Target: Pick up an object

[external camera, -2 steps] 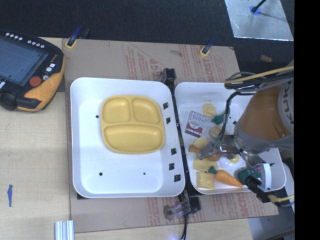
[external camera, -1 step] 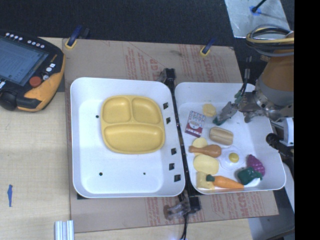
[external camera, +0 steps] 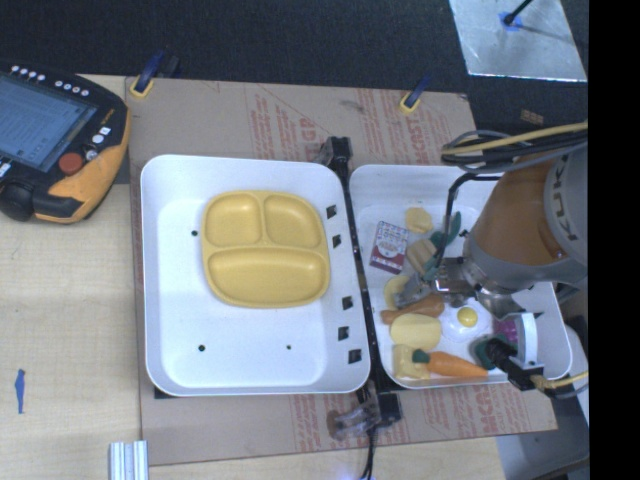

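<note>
Toy carrot (external camera: 452, 366), orange with green top, lies flat near front wall of right bin (external camera: 556, 360). Yellow food pieces (external camera: 414, 328) just beside it. Small maroon-and-white packet (external camera: 389, 246) lies flat toward bin's left side. Fried-egg toy (external camera: 466, 317) (white, yellow centre) near carrot. All crowded close together.

Both white bins (external camera: 160, 268) look like smooth, faintly glossy plastic, the yellow divided tray (external camera: 266, 248) matt plastic, and the sheet (external camera: 250, 118) beneath them dull brown cardboard.
</note>
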### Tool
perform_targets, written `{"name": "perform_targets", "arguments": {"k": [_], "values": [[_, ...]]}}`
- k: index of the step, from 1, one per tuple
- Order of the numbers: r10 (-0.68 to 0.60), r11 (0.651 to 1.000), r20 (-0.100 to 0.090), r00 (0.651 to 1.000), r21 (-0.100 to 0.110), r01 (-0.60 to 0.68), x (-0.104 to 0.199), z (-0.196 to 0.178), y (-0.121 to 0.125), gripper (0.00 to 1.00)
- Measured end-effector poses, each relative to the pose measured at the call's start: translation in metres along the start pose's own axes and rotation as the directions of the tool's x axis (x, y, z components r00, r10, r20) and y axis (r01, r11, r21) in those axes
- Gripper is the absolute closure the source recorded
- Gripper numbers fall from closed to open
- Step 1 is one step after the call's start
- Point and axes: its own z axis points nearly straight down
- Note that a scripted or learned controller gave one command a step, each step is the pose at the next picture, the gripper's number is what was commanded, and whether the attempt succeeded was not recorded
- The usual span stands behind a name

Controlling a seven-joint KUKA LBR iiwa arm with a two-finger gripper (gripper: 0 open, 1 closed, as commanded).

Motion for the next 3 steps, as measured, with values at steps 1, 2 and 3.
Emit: {"name": "perform_targets", "arguments": {"k": [1, 2, 3], "values": [[0.0, 1.0, 0.002, 1.0, -0.005, 0.0, -0.003, -0.014, 0.003, 1.0], [0.0, 1.0, 0.002, 1.0, -0.005, 0.0, -0.003, -0.014, 0.003, 0.0], [0.003, 1.0, 0.002, 1.0, -0.005, -0.003, 0.004, -0.003, -0.006, 0.0]]}}
